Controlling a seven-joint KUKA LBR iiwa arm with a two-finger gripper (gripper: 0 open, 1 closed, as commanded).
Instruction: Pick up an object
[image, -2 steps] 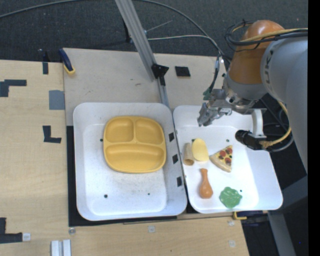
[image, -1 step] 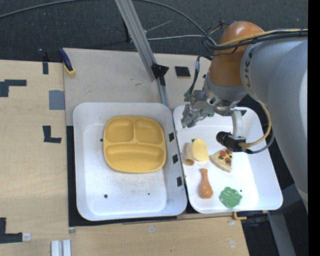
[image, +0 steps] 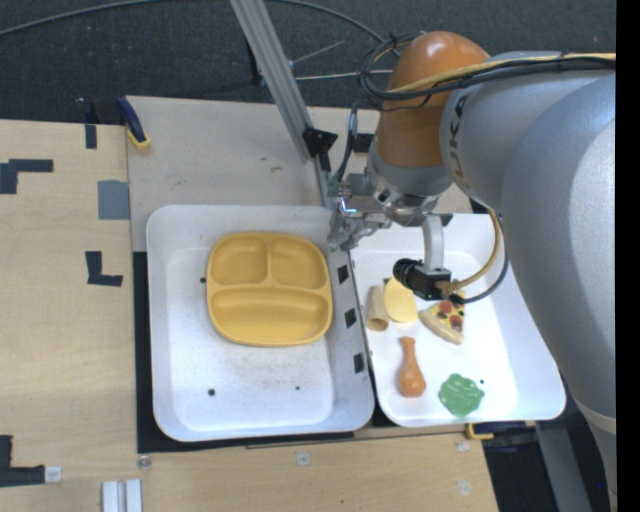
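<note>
Nothing grabbed yet imo: green toy (image: 461, 394), drumstick (image: 409, 367) and pizza slice (image: 443, 320) sit in the right bin (image: 508, 345) at lower right, gripper (image: 345, 228) hovers upper-middle over the bins' divider (image: 353, 322), can't tell if it's open or closed.

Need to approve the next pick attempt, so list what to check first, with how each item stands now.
1. Pickable things present: ok; drumstick, green piece and pizza slice lie in the right bin.
2. Target under the gripper: not ok; it sits where the bins meet, at their far end.
3. Load in the gripper: cannot tell.
4. Isolated target: ok; the drumstick lies apart from its neighbours.
5. Clear of the yellow plate: ok; it lies flat in the left bin.
</note>
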